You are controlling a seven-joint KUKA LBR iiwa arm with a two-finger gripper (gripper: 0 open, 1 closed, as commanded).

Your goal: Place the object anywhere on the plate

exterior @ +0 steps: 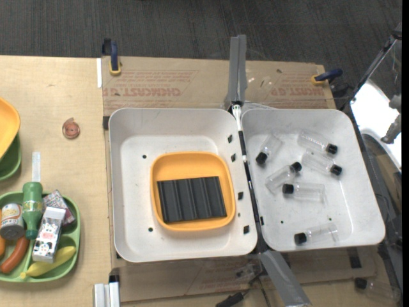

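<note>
An orange, square plate with rounded corners (158,171) sits in the middle of the left white bin (128,139). A dark grey ribbed slab (192,197) lies flat on the plate and covers most of its floor. In the right white bin (358,190) lie several clear vials with black caps: one (268,151) near the left wall, one (317,143) at the back, one (284,173) in the middle, and one (315,235) near the front edge.
On the wooden bench to the left stand a green tray of toy food (38,245), a yellow bowl (6,130) and a small pink piece (71,128). Clamps (110,51) (327,77) hold the cardboard behind the bins. A grey post (238,69) rises between the bins.
</note>
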